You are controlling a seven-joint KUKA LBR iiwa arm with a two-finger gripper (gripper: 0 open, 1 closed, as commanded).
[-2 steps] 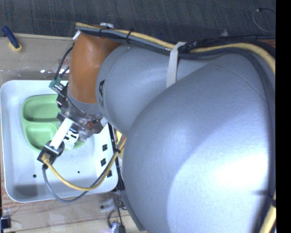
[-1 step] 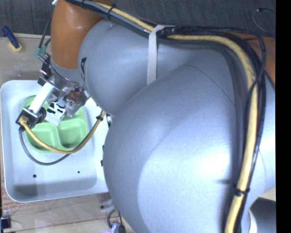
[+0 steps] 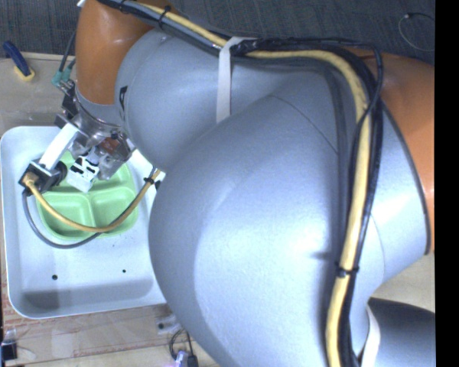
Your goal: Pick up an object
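A light green divided dish (image 3: 99,205) lies in the left white bin (image 3: 76,289), toward its upper half. My gripper (image 3: 80,163) hangs right over the dish's far rim, its black and white body covering that edge. The orange band (image 3: 107,44) of the wrist rises above it. A yellow cable (image 3: 84,222) loops from the gripper across the front of the dish. The fingertips are hidden against the dish and the gripper body.
The grey arm (image 3: 275,205) covers the middle and right of the view, hiding the right bin. The left bin's floor near the front shows two small dark specks (image 3: 55,277). A blue-handled tool (image 3: 17,58) lies on the bench at the far left.
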